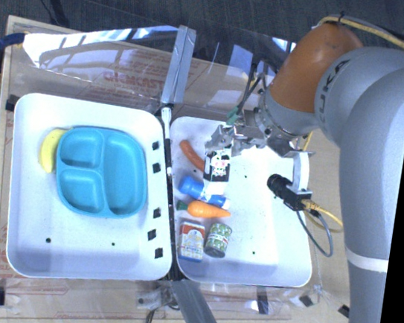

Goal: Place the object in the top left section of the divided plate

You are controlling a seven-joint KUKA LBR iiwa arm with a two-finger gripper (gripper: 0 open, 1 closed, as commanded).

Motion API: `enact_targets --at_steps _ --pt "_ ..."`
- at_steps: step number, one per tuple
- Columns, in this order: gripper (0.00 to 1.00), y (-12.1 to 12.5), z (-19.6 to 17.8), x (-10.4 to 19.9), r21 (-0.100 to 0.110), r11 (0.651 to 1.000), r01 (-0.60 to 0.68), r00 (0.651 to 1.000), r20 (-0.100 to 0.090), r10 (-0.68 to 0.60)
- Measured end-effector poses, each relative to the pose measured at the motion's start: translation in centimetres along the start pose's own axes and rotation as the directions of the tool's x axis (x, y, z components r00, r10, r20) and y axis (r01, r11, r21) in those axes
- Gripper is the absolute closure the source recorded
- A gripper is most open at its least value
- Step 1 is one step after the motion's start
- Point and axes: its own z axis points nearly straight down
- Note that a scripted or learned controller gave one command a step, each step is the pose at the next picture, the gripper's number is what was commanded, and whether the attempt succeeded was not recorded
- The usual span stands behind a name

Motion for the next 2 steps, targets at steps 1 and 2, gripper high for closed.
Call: enact_targets --at_steps 1,2 --pt "1.0 -3.4 -0.2 8.7 0.003 0.983 0.184 0.983 -0.001 -0.184" --pt "1.0 -4.6 -7.0 16.7 -0.002 0.973 0.232 0.973 0.001 -0.232"
